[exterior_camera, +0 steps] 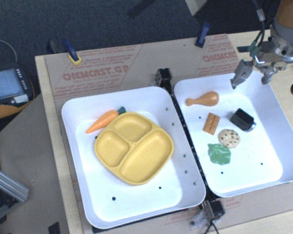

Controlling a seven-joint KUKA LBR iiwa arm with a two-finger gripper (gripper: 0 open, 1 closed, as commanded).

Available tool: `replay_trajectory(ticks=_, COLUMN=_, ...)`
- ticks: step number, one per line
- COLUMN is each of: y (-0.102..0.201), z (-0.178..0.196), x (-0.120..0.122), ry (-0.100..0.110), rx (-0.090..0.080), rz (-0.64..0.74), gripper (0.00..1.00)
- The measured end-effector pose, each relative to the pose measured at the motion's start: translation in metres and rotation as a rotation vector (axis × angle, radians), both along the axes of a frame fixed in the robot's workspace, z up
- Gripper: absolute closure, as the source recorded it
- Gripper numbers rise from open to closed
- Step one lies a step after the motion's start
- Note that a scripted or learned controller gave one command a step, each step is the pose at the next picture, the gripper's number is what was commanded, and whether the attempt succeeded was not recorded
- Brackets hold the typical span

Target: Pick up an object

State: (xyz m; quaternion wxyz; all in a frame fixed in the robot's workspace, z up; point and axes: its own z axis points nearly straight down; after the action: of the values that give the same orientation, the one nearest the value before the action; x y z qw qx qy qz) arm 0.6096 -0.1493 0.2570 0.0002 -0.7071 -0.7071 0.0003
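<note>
Your gripper (253, 74) hangs with fingers spread wide and empty above the right bin's (286, 120) far rim. The drumstick (203, 99) lies just beside it in that bin; expect light, rigid, slick plastic, so grasp across its narrow shaft. Room is open around it, the cracker (211, 123) being nearest.
</note>
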Motion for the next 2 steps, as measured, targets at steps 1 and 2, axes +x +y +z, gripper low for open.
replay_trajectory(ticks=1, y=-0.005, z=-0.046, x=0.004, ry=0.005, rx=0.001, rz=-0.001, gripper=0.0)
replay_trajectory(ticks=2, y=-0.007, z=-0.105, x=0.005, ry=0.001, rx=0.0, rz=0.0, gripper=0.0)
